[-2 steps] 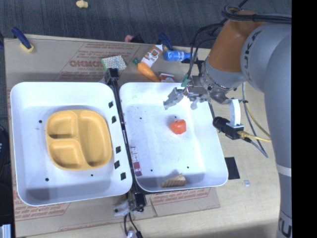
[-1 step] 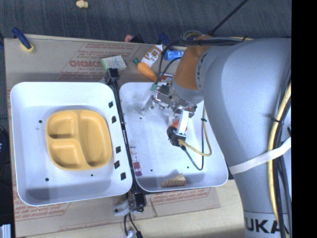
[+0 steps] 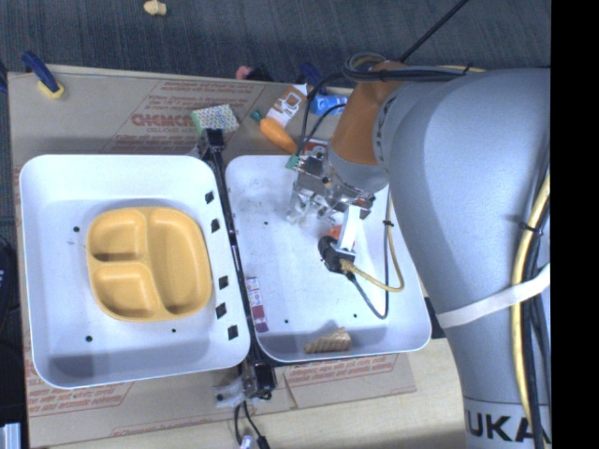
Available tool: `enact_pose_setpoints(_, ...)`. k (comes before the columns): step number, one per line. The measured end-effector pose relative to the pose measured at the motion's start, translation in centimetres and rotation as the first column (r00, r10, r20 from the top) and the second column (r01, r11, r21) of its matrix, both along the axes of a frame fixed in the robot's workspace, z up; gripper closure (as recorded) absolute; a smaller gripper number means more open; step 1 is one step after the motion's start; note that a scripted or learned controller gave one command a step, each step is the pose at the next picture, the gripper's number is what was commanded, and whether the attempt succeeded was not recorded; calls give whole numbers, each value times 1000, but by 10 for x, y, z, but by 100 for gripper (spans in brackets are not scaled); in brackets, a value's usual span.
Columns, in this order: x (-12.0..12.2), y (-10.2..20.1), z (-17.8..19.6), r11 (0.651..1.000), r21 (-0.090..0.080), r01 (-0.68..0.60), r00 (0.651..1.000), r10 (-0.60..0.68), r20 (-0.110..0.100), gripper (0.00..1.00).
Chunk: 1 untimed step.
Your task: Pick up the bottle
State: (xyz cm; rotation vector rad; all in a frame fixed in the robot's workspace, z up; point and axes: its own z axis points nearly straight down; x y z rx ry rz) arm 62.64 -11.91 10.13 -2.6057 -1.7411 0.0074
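Note:
In the right bin [image 3: 281, 307], a clear, glassy shape [image 3: 299, 208] that may be the bottle lies near the back wall; it is hard to make out against the white floor. My gripper [image 3: 316, 195] hangs right over it, below the orange wrist band [image 3: 356, 129], and seems to touch or cover its right side. A black fitting with a yellow cable [image 3: 370, 283] trails from the wrist toward the front of the bin.
The left bin [image 3: 37, 325] holds a yellow divided plate [image 3: 148, 260]. A small tan object [image 3: 328, 342] lies at the right bin's front wall. An orange and white item [image 3: 279, 124] sits on the cardboard behind the bins. The arm's grey body [image 3: 468, 195] covers the right side.

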Motion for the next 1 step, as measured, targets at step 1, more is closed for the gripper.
enact_pose_setpoints(1, -43, 129, 91, 985, -2, -170, 985, 170, 4, 100)
